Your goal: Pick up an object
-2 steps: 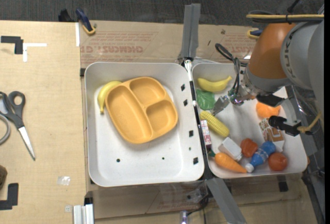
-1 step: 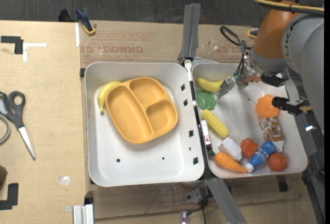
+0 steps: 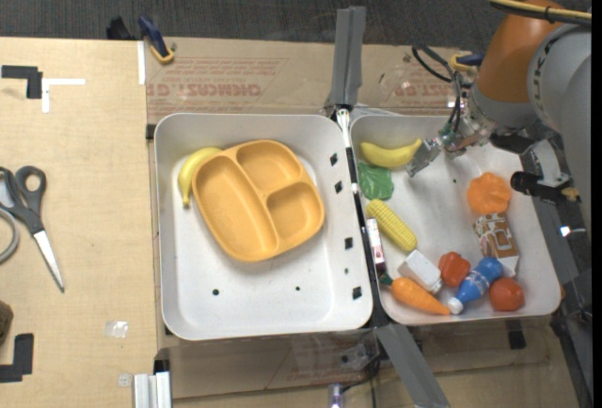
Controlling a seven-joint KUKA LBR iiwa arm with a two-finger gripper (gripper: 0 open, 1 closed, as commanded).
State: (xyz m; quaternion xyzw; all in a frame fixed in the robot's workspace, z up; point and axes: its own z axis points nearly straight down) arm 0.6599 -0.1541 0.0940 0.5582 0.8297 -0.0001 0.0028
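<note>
hiding its fingertips, tool (image 3: 428,155) nears banana (image 3: 389,153).

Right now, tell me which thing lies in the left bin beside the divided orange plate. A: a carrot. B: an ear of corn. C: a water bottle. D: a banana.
D: a banana lies in the left bin, curled against the left rim of the divided orange plate.

the cardboard sheet (image 3: 235,77) behind the bins bears red print, upside down and too faint to read. a small packet (image 3: 496,237) in the right bin carries printing, also unreadable.
</note>
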